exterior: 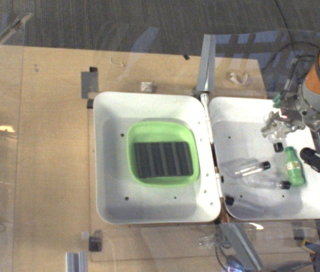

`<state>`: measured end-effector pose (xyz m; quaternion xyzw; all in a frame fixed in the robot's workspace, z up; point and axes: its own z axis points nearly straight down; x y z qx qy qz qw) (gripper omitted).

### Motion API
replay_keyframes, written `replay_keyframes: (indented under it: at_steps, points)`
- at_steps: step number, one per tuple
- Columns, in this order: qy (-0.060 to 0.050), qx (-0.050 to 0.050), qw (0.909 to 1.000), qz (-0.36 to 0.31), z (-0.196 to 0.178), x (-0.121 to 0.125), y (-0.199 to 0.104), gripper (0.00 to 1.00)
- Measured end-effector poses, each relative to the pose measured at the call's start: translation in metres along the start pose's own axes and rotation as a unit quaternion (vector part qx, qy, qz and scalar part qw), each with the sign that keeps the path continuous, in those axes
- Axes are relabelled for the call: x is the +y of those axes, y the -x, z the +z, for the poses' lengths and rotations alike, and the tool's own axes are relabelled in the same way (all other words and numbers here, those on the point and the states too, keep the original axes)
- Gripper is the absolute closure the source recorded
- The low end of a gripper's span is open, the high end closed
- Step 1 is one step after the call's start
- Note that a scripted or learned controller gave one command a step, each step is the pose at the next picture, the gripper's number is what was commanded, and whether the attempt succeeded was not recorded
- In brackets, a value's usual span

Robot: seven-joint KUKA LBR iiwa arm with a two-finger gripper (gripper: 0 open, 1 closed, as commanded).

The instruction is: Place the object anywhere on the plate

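Observation:
A light green square plate [163, 131] with a dark ridged inset lies in the middle of the left white bin [110, 152]. In the right bin [236, 118] lie two clear tubes with black caps, one [249, 167] near the middle and one [269, 182] just below it. A small green bottle [294, 168] rests toward the right side. My gripper [276, 130] hangs over the upper right part of the right bin, above and left of the green bottle. A small black piece [278, 147] sits just below it. I see nothing held.
A small black bit [228, 199] lies near the right bin's lower left corner. A grey metal post [206, 61] stands behind the seam between the bins. The wooden bench [41, 152] stretches to the left.

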<state>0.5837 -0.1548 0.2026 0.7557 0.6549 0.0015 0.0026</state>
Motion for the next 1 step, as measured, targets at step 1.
replay_keyframes:
  at_steps: [1]
  points:
    - [0.000, 0.000, 1.0000, 0.000, -0.0001, 0.0000, 0.0000, 0.00]
